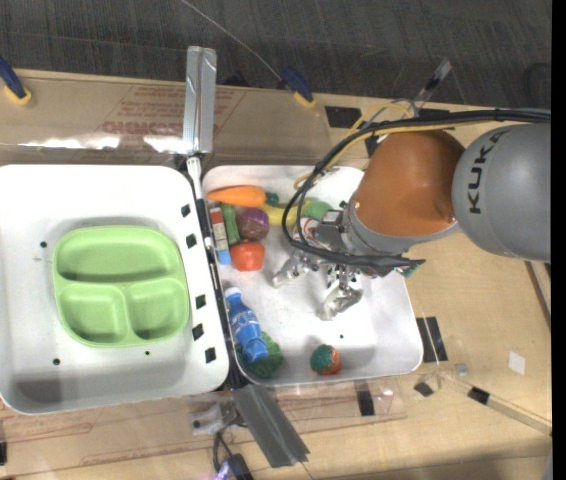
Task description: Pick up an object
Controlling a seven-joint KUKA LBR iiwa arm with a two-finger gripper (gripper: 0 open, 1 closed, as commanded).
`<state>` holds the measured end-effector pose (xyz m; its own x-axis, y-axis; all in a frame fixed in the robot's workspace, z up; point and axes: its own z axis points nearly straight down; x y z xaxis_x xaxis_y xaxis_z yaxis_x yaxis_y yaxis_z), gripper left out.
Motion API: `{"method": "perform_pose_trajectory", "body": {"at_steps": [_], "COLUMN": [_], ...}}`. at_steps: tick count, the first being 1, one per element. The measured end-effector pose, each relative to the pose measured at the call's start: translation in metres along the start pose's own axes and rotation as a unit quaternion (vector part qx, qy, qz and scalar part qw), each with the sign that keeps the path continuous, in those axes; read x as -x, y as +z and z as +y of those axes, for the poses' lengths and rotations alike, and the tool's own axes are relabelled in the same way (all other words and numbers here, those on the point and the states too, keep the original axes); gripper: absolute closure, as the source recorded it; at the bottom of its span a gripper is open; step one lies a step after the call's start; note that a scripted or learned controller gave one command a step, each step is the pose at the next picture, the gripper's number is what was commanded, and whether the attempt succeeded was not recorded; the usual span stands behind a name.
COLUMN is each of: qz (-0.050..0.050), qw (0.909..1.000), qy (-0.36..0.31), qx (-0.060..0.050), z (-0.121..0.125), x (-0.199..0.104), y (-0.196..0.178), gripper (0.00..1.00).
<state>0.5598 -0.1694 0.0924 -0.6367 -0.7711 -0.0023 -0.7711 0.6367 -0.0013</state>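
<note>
**Reaching into the right bin among small toy foods**

Hovering low over the middle of the right bin (403, 338), the hand (313, 283) is seen with metal fingers spread apart, 1 tip near the bin's centre-left and another a little lower right; nothing is seen between them.

No single target is named by the task, so the nearest pieces are judged. A red tomato-like piece (247, 256) lies just left of the hand, near the bin's left wall, with a purple round piece (254, 224) above it and an orange carrot (237, 196) at the top. These are judged to be light, stiff, smooth plastic, liable to roll or squirt out if pinched off-centre; a grip across the widest part would be advised.

A blue bottle (246, 330) lies tilted below and to the left of the hand, beside a green item at the lower wall. A small multicoloured ball (325, 359) rests below the hand, apart from it, and is judged the most likely to roll.

A green divided tray (121, 285) is held in the left bin (3, 268).
</note>
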Motion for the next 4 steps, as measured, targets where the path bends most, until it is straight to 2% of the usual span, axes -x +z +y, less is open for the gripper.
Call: {"method": "perform_pose_trajectory", "body": {"at_steps": [1, 2, 3, 4], "qz": [0.002, 0.001, 0.000, 0.003], "qw": [0.9996, 0.9982, 0.9934, 0.9958], "qy": [-0.029, -0.060, -0.114, -0.091], "qx": [-0.005, -0.001, -0.001, -0.002], "z": [0.063, 0.040, 0.074, 0.050], "x": [0.030, 0.048, -0.040, 0.021], "y": [-0.003, -0.001, -0.001, -0.001], "gripper": [0.00, 0.00, 0.00, 0.00]}}
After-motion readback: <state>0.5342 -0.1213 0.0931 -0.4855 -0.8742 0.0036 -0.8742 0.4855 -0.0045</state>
